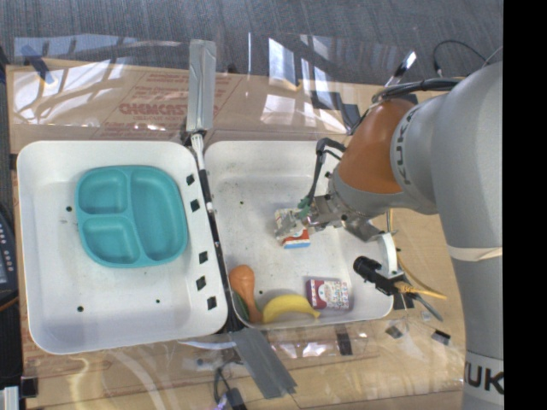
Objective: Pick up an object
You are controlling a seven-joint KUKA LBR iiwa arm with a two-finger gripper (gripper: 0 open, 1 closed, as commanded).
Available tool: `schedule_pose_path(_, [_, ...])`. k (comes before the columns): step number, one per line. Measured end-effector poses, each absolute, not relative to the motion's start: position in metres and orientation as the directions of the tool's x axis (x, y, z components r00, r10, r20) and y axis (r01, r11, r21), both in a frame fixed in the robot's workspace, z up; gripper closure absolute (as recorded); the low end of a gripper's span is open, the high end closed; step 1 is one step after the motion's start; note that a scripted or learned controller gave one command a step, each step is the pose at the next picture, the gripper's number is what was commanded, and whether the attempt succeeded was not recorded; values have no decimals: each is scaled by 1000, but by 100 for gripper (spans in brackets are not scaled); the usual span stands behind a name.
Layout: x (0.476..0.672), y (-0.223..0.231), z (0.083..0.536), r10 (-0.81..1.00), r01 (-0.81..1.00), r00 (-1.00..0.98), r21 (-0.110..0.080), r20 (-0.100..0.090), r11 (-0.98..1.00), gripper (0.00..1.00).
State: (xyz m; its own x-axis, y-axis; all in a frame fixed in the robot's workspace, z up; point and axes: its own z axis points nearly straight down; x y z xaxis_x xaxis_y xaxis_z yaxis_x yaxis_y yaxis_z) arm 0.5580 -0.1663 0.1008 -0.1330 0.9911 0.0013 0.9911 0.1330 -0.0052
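- Arm (402,156): grey with an orange band, reaching in from the right and bent down over the right bin (256,165), presumably to bring its tool onto a target lying loose on the bin floor.
- Gripper (314,213): low over the middle of the right bin; whether it is wide, narrow or holding anything cannot be told.
- Crumpled packet (292,227): silvery with a red and blue edge, lying on the bin floor just beside the gripper on its left, possibly touching; the likely target.
- Other candidates: carrot (242,282), banana (288,307) and small red-and-white carton (328,294), grouped along the near wall, well apart from the gripper.
- Left bin (43,229): bears a teal divided plate (131,214), lying flat.
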Motion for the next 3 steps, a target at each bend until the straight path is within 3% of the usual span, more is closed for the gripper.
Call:
schedule_pose_path(1, [558, -166, 110, 991, 991, -137, -7, 2, 137, 100])
schedule_pose_path(2, [591, -118, 218, 997, 997, -81, 2, 0, 81, 100])
schedule_pose_path(3, [590, -118, 216, 997, 997, -80, -2, 1, 80, 0])
